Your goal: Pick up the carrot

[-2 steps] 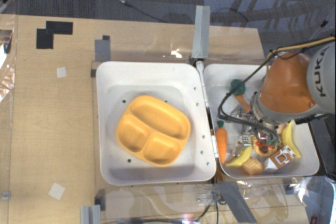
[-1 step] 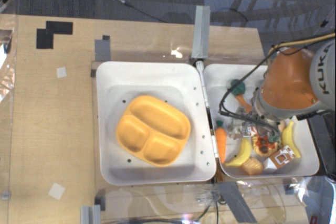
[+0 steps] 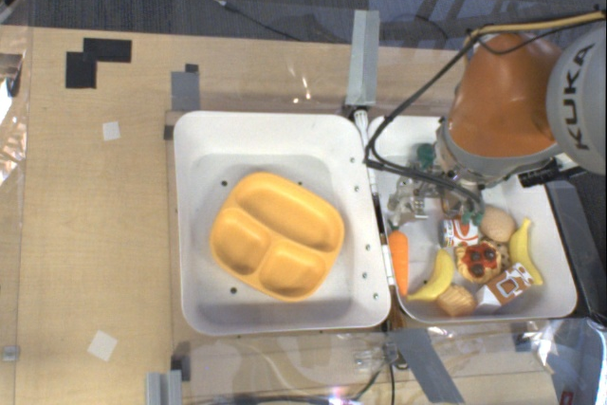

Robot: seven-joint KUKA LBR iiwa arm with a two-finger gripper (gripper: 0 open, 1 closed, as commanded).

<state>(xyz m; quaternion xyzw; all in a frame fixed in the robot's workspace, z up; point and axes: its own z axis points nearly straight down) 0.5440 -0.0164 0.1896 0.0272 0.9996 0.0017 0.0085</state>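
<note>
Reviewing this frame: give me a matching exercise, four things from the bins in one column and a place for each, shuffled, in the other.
Things:
1. carrot
2. yellow plate
3. gripper
4. right-hand banana

Places:
A. in the left bin
B. along the right bin's left wall
C. near the right bin's right side
D. above the carrot, over the right bin

Pairs: 1-B, 2-A, 3-D, 4-C

A yellow three-compartment plate sits at the centre of the left bin on the wooden surface. In the right bin, two toy bananas lie at 5 o'clock and 7 o'clock of a pizza slice, with a pale egg-shaped piece at the slice's 1 o'clock. Black tape marks sit at the surface's 10 o'clock.
</note>
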